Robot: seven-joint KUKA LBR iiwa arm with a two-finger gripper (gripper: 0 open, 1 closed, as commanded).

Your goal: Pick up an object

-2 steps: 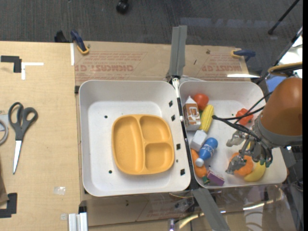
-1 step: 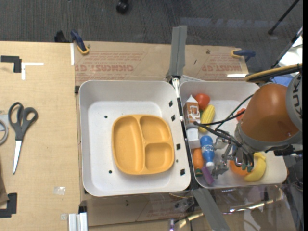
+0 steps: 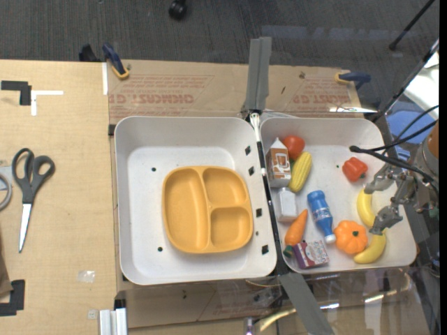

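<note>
The gripper [image 3: 388, 199] is seen hanging over the right bin [image 3: 328, 132] with its fingers spread and nothing pinched, right above the two bananas [image 3: 366, 205]. A pumpkin [image 3: 350, 236], blue bottle [image 3: 320, 213], carrot [image 3: 297, 227] and corn [image 3: 301, 171] are scattered nearby, and a yellow divided plate [image 3: 207, 208] is parked in the left bin [image 3: 140, 187].

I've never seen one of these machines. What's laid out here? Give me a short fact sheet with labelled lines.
left bin: holds a yellow divided plate
right bin: toy food, including corn, carrot, blue bottle, orange pumpkin, banana
gripper: above the right bin's right side, open, nothing between its fingers
bench, far left: scissors
</note>
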